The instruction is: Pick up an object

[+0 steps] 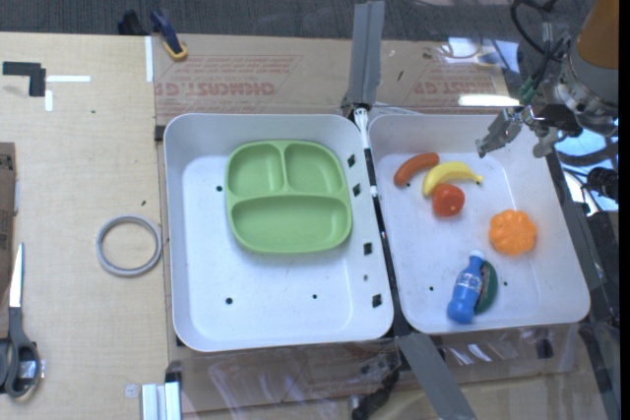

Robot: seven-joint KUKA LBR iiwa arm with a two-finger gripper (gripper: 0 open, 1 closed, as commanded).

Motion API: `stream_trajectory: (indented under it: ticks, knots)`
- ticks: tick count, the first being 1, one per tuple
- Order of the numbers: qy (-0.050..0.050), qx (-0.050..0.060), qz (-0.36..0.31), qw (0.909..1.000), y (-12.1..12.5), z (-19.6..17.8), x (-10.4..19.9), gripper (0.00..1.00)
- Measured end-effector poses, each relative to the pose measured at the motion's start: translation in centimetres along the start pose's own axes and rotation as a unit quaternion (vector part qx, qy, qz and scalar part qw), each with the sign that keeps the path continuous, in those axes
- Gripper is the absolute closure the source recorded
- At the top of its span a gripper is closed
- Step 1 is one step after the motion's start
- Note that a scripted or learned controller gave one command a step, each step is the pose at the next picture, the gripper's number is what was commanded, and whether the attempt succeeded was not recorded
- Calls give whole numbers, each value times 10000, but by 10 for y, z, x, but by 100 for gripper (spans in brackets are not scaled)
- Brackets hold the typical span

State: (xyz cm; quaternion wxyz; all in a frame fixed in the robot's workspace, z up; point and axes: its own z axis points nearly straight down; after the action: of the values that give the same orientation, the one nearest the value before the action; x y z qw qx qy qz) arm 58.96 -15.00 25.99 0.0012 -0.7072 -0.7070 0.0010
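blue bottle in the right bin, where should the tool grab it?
Grip the blue bottle across its mid-body, coming straight down. It lies flat, cap toward the orange pumpkin, so the long sides face up. A dark green item hugs its right side; likely tight clearance there for a finger.

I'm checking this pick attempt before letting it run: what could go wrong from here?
1. The banana, hot dog and tomato lie crowded together in the right bin, so a descent there may nudge or catch the wrong one.
2. The orange pumpkin looks rounded and could slip out.
3. The blue bottle lies over a green object, so a grasp may drag both.
The gripper hangs over the bin's far right corner.
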Motion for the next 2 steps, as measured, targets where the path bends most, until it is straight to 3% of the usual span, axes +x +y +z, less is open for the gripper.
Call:
stream_trajectory:
  ticks: [1,2]
  knots:
    - [-4,2,134,9999,12,83,31,0]
    - [-3,-4,699,9976,5,169,16,0]
